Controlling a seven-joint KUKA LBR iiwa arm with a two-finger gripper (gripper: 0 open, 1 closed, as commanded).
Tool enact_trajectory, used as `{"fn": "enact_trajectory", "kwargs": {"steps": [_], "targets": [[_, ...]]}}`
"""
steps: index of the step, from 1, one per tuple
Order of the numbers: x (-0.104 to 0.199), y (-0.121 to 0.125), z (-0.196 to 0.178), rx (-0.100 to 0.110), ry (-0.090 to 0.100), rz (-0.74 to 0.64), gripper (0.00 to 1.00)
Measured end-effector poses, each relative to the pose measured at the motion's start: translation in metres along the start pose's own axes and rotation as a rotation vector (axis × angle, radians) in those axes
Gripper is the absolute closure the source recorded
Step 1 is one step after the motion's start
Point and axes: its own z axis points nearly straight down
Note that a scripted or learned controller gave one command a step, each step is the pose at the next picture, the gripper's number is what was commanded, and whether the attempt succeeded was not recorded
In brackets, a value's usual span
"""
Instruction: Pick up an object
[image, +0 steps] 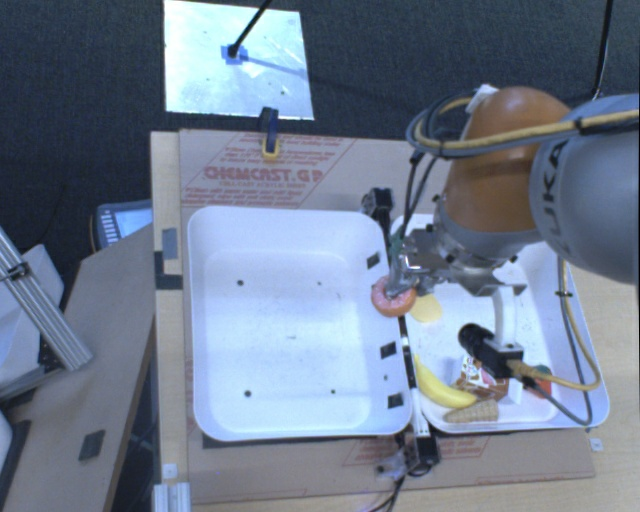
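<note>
Jaws (399, 287): seen closed on the upper edge of a pink ring (388, 300), which is gripped at their tips.
Ring: held over the seam where the two bins meet, its face tilted towards the camera and its lower edge seen against the left bin's right rim.
Arm (520, 170): reached in from the right and bent down over the right bin.
Left bin (215, 330): set just beside the right bin, on the side away from the arm.
Right bin (592, 395): partly covered by the arm.
Yellow disc (427, 310): laid in the right bin, just beside the ring.
Banana (441, 386): laid along the right bin's left wall, near the front.
Cone (471, 410): laid at the front edge of the right bin, touching the banana's end.
Tabletop (110, 300): spread with a brown printed sheet (265, 170), on which both bins are carried.
</note>
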Motion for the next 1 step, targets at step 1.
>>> {"fn": "enact_trajectory", "kwargs": {"steps": [1], "targets": [[0.0023,-0.0452,-0.1757,-0.018,0.004,-0.002,1.0]]}}
